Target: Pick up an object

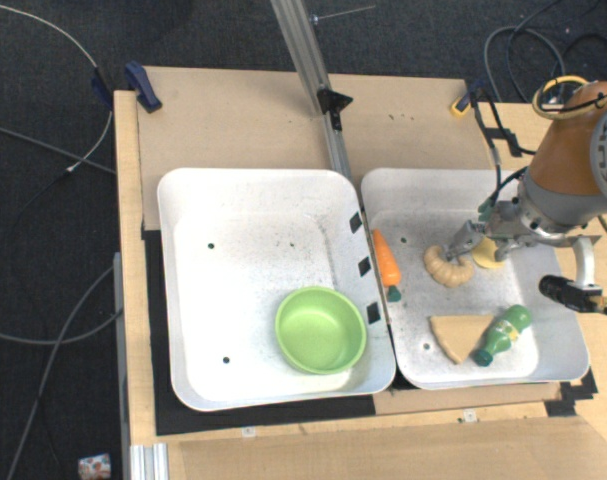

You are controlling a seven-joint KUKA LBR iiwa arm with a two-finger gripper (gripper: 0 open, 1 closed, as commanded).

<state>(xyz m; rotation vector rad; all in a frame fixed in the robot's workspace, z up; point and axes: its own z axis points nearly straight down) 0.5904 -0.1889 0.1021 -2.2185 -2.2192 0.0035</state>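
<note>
Croissant (450,267) (tan, curved) lies just left of and below your tool (471,240), long axis roughly across the right bin (563,368); whether the tool is closed, you cannot tell.

tan ridged gourd-like object (450,267) | lying flat | right bin, mid-floor

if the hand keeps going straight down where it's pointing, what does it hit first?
Most likely the tan croissant-shaped pastry: the hand sits right over its upper right edge in the right bin. Height above it is hard to judge from this slanted view.
</note>
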